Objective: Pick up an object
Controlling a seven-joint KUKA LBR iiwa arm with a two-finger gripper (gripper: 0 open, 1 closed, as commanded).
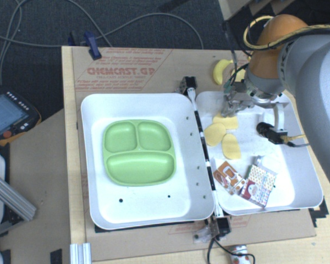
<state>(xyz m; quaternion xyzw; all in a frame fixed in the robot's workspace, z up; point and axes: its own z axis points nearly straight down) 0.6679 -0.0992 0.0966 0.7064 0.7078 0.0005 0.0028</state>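
The right bin holds three pale yellow flat pieces near its left wall. Toward the bin's front lie a red-and-white packet and a checked packet. My gripper hangs low over the back left of this bin, just behind the rearmost yellow piece. The wrist above hides its tip, and I cannot make out anything held in it. A black part with an orange lead juts out beside the wrist.
The left bin carries a green divided plate. A yellow object lies on the bench behind the right bin. The grey arm covers the right bin's back right corner. Clips join the bins.
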